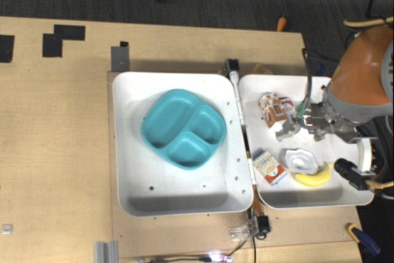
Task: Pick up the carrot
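My gripper [294, 126] hangs over the middle of the right bin [271, 86]. It sits just right of a crumpled red and white snack packet [275, 109] and above a white cup-like object [301, 161]. A yellow banana [313, 178] lies at the bin's front, against the white object. A small orange and white carton [268, 167] lies at the front left of that bin. My grey and orange arm [363, 77] covers the right part of the bin and hides what lies beneath it.
The left bin [132, 132] holds a teal divided plate [183, 127]. A ridge [242, 126] separates the two bins. A small orange item [281, 24] lies past the bench's far edge.
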You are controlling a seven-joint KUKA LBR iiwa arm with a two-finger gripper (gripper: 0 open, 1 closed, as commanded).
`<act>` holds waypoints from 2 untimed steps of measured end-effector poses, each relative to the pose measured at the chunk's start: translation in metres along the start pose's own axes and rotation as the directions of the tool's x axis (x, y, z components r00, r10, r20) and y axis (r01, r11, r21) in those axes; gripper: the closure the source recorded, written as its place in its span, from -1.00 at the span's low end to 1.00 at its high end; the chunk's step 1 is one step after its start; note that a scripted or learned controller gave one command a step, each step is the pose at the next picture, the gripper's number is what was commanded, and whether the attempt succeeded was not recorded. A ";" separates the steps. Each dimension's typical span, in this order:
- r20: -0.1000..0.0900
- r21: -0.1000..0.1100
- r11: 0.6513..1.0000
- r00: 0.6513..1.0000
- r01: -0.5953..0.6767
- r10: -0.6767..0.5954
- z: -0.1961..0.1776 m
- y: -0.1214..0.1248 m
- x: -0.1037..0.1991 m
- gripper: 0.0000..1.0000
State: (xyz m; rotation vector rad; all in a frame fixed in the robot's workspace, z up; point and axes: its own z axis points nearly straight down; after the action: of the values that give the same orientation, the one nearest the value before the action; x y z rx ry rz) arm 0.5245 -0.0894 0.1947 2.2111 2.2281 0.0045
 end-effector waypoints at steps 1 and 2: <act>0.000 0.000 1.000 1.000 -0.022 0.022 0.010 0.051 0.020 -1.00; -0.002 0.003 0.982 0.982 0.187 -0.187 0.010 -0.002 0.080 -1.00</act>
State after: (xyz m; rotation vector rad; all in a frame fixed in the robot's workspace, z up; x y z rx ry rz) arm 0.5215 -0.0094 0.1847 1.9935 2.4288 0.0033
